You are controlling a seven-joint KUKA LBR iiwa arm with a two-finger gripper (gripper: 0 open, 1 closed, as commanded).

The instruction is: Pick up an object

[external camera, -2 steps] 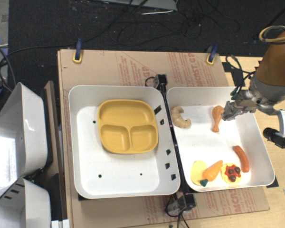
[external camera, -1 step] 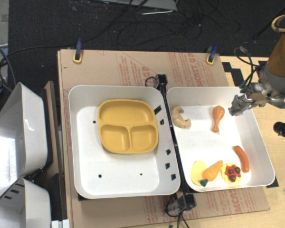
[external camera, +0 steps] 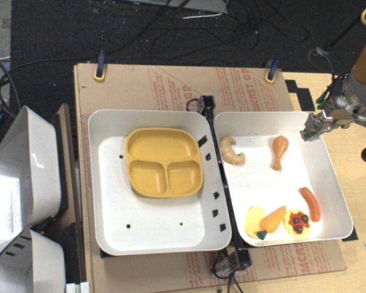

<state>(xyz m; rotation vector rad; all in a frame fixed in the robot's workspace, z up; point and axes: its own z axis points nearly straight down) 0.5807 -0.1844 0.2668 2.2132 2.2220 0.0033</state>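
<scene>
Hovering over the right bin's [external camera: 329,170] upper right rim, the end effector [external camera: 311,130] holds nothing; whether it is open or closed I cannot tell. Inside that bin lie a croissant [external camera: 232,151], drumstick [external camera: 280,152], sausage [external camera: 310,203] and carrot [external camera: 272,219]. A yellow tray [external camera: 165,162] sits in the left bin [external camera: 110,224].

We see a cardboard-covered bench [external camera: 171,81] held by two yellow clamps [external camera: 99,73], one at each far corner. Directly on it sit two shallow white bins side by side, left [external camera: 104,224] and right [external camera: 335,191], edges touching.
</scene>
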